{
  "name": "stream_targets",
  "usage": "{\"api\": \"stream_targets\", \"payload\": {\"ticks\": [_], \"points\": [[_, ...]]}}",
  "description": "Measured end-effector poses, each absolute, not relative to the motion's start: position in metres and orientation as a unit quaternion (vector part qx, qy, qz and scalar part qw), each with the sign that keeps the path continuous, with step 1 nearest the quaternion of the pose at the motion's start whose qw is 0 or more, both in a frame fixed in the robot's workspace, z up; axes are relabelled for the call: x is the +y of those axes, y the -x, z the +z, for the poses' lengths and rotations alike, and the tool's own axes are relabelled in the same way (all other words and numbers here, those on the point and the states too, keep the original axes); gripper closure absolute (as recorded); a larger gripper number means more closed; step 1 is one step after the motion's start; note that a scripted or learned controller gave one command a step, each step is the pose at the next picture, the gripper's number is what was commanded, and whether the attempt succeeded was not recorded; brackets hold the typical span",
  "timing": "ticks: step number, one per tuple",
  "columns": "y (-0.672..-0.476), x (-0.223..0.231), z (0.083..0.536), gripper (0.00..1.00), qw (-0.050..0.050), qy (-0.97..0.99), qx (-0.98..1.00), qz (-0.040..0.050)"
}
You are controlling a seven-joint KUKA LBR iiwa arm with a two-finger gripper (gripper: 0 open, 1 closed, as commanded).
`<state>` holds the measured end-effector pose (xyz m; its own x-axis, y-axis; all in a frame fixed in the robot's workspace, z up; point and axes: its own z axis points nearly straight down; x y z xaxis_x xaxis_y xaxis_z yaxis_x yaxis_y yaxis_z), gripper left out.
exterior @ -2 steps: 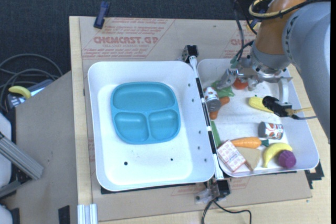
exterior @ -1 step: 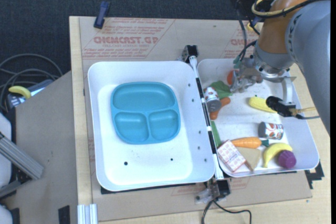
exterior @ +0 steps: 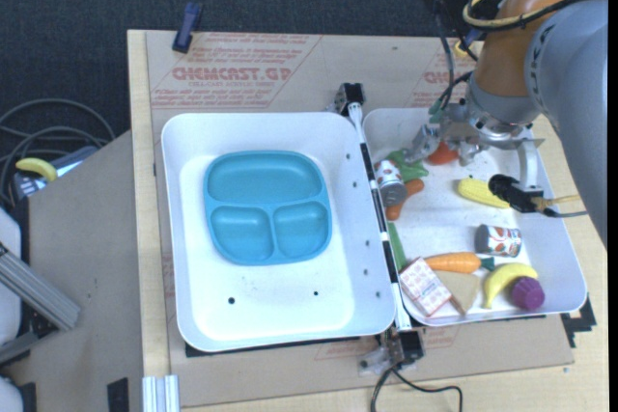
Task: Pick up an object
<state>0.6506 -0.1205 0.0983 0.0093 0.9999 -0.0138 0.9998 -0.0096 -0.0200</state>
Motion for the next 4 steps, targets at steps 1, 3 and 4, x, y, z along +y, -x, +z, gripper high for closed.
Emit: {"api": "stream_targets", "payload": {"ticks": [1,3,4], "points": [[-0.65,-0.121,0.108,1.0,0.004,0.711,-0.704,0.0137],[-0.654,-0.13,0.079,0.0,0.023,0.709,-0.705,0.021],[-0.653,-0.117,0.079,0.0,0.021,0.71,-0.704,0.0241]]}}
